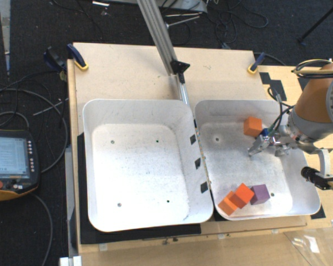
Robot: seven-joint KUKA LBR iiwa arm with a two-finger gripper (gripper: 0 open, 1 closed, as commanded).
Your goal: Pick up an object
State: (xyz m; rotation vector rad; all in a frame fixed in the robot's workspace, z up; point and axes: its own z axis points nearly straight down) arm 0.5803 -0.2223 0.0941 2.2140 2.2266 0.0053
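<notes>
A robot arm reaches from the right into the right bin (pixel 299 204), its gripper (pixel 262 146) low beside an orange cube (pixel 253 126) near the bin's far side. This looks like the approach step. The fingers seem parted and hold nothing, though they are small. Next, they must straddle the cube and close. The cube sits slightly turned, with no long axis.
</notes>
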